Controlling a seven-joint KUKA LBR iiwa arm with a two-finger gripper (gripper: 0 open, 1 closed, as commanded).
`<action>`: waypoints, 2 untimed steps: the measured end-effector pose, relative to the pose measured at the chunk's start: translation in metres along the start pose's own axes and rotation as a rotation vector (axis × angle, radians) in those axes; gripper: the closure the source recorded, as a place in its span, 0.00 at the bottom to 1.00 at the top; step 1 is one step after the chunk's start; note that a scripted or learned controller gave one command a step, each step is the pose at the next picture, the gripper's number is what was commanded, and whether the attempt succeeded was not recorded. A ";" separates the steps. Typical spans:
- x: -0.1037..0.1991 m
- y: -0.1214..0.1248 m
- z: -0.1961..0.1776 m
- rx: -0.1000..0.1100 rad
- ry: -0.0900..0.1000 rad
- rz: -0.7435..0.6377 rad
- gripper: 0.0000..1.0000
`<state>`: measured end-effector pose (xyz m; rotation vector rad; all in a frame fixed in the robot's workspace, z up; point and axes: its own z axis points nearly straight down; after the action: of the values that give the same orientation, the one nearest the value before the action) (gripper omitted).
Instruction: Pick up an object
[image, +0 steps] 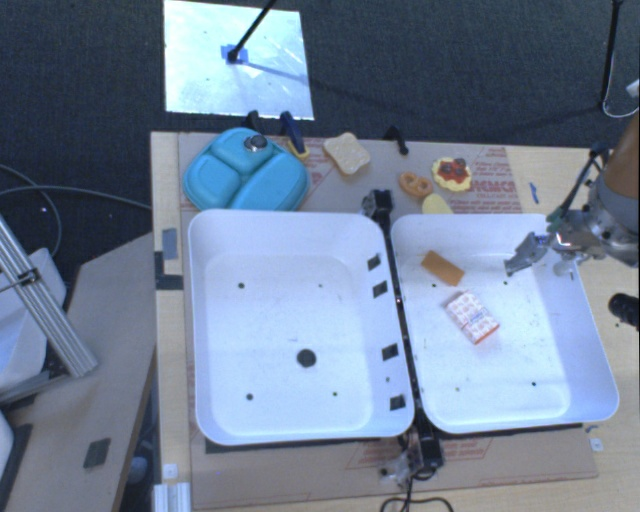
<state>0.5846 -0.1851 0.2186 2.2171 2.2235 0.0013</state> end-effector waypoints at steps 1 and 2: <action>0.038 -0.074 0.138 0.002 0.002 0.004 0.00; 0.036 -0.069 0.120 -0.008 0.001 0.002 1.00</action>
<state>0.5162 -0.1493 0.0985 2.2155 2.2174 0.0110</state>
